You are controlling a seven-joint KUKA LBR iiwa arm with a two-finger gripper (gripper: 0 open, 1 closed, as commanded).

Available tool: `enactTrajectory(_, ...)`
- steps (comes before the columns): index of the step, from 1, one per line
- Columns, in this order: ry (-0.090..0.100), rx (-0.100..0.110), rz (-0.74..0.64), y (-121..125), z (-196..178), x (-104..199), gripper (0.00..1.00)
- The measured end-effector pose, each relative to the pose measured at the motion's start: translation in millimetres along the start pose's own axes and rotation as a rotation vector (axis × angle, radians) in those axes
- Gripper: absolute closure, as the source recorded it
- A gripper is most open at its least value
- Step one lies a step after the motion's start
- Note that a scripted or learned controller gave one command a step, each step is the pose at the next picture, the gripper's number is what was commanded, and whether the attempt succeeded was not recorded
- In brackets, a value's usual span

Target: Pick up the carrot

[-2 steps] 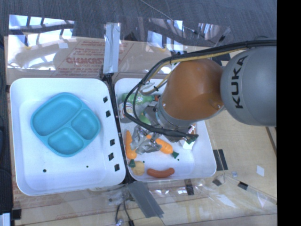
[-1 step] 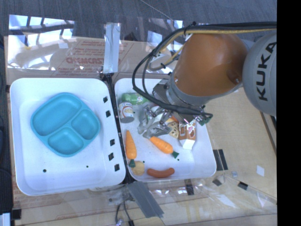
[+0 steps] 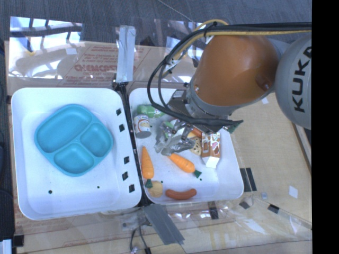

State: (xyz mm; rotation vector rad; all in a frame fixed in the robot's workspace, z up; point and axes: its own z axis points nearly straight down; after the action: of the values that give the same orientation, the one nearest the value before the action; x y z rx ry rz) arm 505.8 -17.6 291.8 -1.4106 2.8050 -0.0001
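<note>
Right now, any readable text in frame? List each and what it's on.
"KU": black letters on the grey arm, cut off by the frame edge.
Red print on the cardboard sheet behind the bins: too blurred to read.
Labels on the carton and small can: too small to read.

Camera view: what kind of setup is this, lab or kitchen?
Likely a robot lab bench, not a kitchen: two white bins side by side, toy food such as a carrot and sausage, and a KUKA arm reaching in.
</note>
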Motion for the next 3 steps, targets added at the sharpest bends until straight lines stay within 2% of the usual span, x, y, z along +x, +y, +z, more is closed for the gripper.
enactTrajectory(1,0.003,-0.004,-0.052,23,58,19,1.00)
enactTrajectory(2,0.001,-0.002,-0.057,23,48,17,1.00)
enactTrajectory(3,0.000,0.005,-0.042,-36,-14,43,1.00)
